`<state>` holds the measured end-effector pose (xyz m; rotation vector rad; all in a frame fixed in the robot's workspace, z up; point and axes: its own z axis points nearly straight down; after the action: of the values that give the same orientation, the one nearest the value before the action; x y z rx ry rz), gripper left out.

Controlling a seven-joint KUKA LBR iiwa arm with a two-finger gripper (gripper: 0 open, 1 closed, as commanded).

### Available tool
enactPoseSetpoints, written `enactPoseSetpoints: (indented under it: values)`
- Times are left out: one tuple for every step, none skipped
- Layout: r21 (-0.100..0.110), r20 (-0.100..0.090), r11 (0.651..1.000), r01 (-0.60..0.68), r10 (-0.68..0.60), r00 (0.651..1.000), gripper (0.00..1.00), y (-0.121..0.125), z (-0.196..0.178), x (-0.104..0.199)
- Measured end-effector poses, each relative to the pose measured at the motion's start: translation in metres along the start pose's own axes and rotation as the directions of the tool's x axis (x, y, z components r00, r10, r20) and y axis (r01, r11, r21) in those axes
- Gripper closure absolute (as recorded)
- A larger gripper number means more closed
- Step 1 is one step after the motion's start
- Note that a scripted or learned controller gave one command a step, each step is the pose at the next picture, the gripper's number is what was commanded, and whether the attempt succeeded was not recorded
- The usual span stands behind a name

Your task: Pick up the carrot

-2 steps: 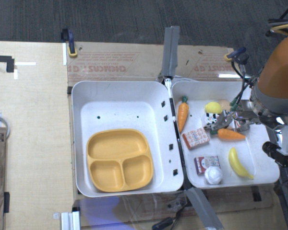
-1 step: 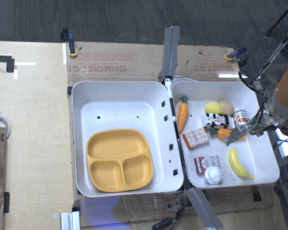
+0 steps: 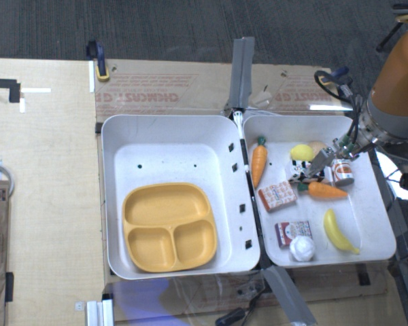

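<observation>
The left bin [image 3: 109, 182] holds a yellow tray [image 3: 168, 226] with three compartments, set toward the bin's front edge and a little left of its middle; the back half of this bin is bare white.

In the right bin [image 3: 387, 240], along the left wall near the back corner, lies one carrot [image 3: 258, 163], green top toward the back, tip toward the front. Just in front of it and slightly right is a small red-and-white box [image 3: 277, 195], tilted. Near the front edge sits a dark red carton [image 3: 292, 233] with a white ball [image 3: 302, 248] touching its front. Toward the back, near the middle, is a lemon [image 3: 301, 153]. Below it lies a small black-and-white object [image 3: 300, 176], too cluttered to identify. A second carrot [image 3: 326, 191] lies crosswise just right of the bin's middle, its green end toward the left. Just behind it stands a red-and-white can [image 3: 343, 172]. A banana [image 3: 340, 232] lies near the front right corner.

The gripper [image 3: 321, 163] reaches in from the right, low over the clutter between the lemon and the can, just behind the crosswise carrot. Whether its jaws are released or clenched cannot be told here; nothing is visibly between them.
</observation>
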<state>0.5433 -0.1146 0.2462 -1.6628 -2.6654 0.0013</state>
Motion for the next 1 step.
enactPoseSetpoints:
  values:
    - [-0.001,0.001,0.958,0.288,-0.288,0.958,0.0,-0.0332,-0.0166,-0.0032]
